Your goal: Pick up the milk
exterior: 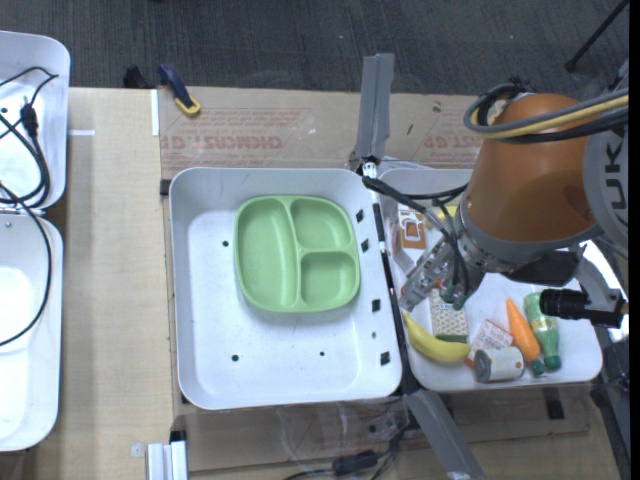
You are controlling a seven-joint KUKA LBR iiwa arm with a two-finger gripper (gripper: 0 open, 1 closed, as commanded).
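the left bin (190, 298) holds a green divided plate (297, 253), lying flat towards its far side. just right of the divider, the gripper (432, 280) hangs low over the near-left part of the right bin (590, 363); whether it is spread or closed i cannot tell. under it a banana (432, 341) curves along the bin's near left edge. a small milk carton (490, 335) with red print lies just right of the banana, near the bin's front edge, touching a grey can (497, 366). beyond those, a carrot (522, 329) and a green bottle (547, 335) lie side by side
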